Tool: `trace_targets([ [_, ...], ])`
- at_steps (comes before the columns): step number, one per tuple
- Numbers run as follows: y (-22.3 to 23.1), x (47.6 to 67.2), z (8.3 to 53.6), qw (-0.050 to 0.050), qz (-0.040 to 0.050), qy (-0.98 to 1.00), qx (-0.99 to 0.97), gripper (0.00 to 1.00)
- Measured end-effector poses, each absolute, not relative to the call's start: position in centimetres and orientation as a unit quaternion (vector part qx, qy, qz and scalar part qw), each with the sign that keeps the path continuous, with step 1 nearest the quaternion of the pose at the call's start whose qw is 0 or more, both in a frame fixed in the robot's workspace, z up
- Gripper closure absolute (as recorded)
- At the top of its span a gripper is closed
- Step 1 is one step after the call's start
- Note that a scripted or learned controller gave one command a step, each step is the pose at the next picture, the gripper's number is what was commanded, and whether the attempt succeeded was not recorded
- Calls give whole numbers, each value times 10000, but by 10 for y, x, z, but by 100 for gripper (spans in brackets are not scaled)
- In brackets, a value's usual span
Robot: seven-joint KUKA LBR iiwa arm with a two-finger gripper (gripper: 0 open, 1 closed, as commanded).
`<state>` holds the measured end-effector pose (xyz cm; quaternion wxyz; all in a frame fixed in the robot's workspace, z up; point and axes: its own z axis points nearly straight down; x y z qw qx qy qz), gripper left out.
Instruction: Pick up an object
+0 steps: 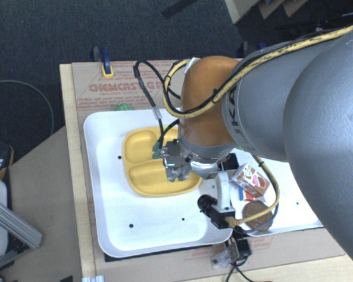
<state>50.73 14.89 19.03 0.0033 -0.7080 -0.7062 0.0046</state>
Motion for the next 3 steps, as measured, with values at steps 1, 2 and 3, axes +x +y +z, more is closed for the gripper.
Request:
trace_targets([
  [1,61,479,247,-12,0,-7037,-7105,100],
  [2,-10,481,382,-69,-56,-7044,-7098,100],
  [3,51,480,422,-24,-36,-7095,-7047,100],
])
